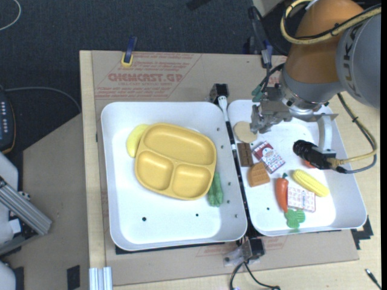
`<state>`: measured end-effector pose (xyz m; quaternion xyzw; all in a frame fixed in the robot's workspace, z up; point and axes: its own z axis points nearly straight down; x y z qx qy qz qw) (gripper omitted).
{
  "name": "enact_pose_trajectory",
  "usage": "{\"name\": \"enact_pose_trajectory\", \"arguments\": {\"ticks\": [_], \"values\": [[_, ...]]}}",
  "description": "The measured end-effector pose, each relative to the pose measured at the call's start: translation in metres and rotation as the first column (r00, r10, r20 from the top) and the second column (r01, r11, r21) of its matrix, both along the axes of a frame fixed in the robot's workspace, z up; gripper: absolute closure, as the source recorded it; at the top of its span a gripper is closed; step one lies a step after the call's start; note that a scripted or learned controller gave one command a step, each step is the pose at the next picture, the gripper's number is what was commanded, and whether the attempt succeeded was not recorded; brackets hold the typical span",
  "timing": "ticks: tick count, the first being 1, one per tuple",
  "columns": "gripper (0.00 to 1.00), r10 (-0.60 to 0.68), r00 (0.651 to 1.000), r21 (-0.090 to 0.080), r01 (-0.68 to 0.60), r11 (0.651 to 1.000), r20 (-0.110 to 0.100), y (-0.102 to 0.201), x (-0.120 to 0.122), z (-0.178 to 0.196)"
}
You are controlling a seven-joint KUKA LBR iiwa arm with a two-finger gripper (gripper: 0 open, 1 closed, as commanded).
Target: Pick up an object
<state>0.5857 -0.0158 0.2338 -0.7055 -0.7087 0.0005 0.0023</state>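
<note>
Nearest the camera and well short of the pincer (pixel 261 123), a carrot (pixel 282 192) with a green top lies in the right bin (pixel 357 213), touching a patterned white card (pixel 300 198). A yellow corn-like piece (pixel 311 182) sits just beyond the card. Closer to the pincer, on its near side, are a brown toast-shaped piece (pixel 259 175), a red-and-white packet (pixel 268 156) and a dark brown bar (pixel 244 154). A pale tan disc (pixel 242 132) lies just beside the pincer, at that bin's far left corner. Nothing can be seen held in the pincer, and whether it is apart or together cannot be told. In the left bin (pixel 157 219), well apart from the pincer, a yellow divided plate (pixel 175 160) rests over a yellow fruit (pixel 136 139), with a green vegetable (pixel 215 191) at its near right edge. Both bins sit on a brown worktop (pixel 151 71).
</note>
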Motion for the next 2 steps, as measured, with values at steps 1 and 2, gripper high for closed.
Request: {"name": "enact_pose_trajectory", "arguments": {"ticks": [1, 2], "values": [[1.0, -0.004, 1.0, -0.001, 0.004, 1.0, 0.001, 0.001, -0.007, -0.001], [1.0, -0.005, 1.0, -0.002, 0.005, 1.0, -0.001, 0.001, -0.004, -0.018]]}}
